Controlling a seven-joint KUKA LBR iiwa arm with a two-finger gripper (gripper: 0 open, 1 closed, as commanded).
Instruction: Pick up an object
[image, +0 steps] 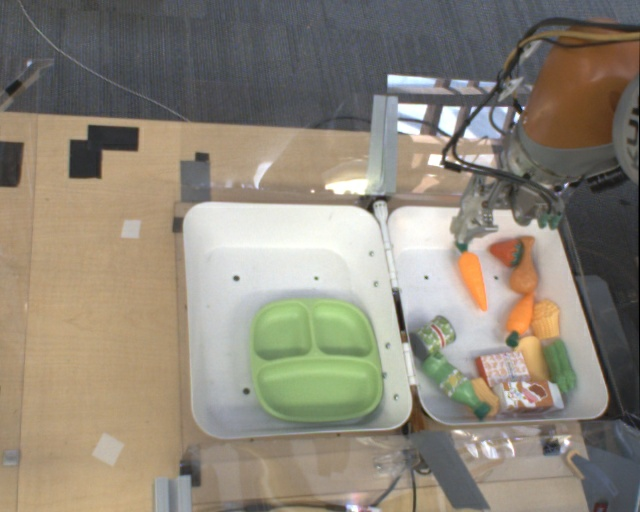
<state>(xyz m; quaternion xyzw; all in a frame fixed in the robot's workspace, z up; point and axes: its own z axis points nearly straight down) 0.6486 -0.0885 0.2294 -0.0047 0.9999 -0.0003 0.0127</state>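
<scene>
The likeliest failure from here is a miss or a glancing contact: the toy carrot (473, 279) lies flat on the floor of the right bin (430, 250) with its leafy green top pointing to the far side, and a slim, tapered, smooth piece like that could slip or roll out from between the fingers if they come down off its centre line or across its narrow tip. Crowding adds a second risk. Just right of the carrot sit an orange-and-red wedge-shaped toy (513, 252) and further orange and yellow play-food pieces (533, 318), so a descent drifting right could nudge those or catch two things at once. The gripper (478, 222) hangs over the far part of the right bin, its fingers reaching down to just beside the carrot's green top; the carrot's body stretches away from them toward the near side. Nothing sits between the fingers, and whether they stand spread or closed cannot be told from this angle. The left bin (215, 250) holds a green divided plate (316, 358), well apart from the action.
</scene>
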